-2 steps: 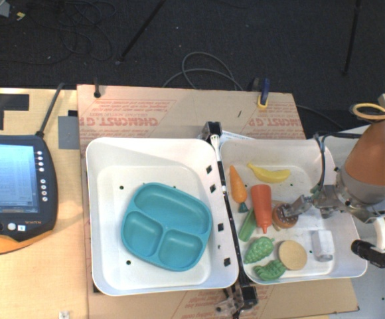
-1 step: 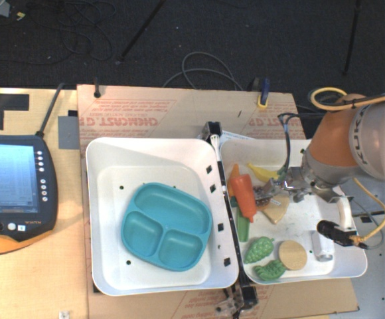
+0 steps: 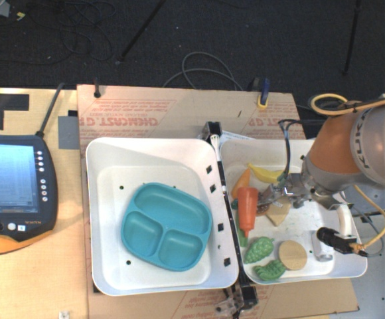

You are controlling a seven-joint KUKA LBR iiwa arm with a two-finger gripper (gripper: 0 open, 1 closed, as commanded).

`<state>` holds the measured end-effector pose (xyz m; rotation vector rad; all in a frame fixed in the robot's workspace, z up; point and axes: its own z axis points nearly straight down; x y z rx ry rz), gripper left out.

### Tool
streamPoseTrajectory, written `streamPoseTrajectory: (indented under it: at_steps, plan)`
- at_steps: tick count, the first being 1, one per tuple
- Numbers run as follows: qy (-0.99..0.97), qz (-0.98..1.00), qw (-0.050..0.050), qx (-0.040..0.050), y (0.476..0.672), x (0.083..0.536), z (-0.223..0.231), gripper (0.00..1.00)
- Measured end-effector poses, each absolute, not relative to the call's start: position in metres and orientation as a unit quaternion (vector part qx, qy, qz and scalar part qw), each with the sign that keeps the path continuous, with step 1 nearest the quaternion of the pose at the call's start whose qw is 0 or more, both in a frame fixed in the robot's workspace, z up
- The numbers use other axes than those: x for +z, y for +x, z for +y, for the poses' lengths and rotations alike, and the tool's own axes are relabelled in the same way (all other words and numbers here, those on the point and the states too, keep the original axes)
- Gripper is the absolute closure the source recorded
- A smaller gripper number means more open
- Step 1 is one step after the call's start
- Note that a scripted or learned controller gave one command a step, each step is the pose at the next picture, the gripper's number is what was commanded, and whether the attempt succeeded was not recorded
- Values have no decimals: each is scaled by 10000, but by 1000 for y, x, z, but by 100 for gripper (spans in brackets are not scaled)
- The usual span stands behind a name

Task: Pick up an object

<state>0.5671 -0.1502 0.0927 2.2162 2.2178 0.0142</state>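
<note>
Teal plate point(image 3: 166, 226) in white bin point(image 3: 110, 190)

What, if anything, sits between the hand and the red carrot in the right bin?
Nothing visible does. The hand hangs close beside the carrot. The tan wedge lies just below the hand in the view, off that line.

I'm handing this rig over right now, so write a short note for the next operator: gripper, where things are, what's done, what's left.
Gripper is low in the right bin, beside the carrot and just above a tan block; its grip cannot be judged.
Also in the right bin: yellow piece, upper green piece, lower green piece, round wooden disc. The teal divided plate lies in the left bin.
Done: no object seen lifted. Left: grasp one and lift it.
</note>
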Motion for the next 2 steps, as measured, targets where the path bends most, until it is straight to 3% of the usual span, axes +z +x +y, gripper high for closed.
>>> streamPoseTrajectory:
  at_steps: [1,2]
  plan:
    - [7073,7069,39,58,569,106,-152,100]
    - [7051,7091,9,24,557,195,-95,100]
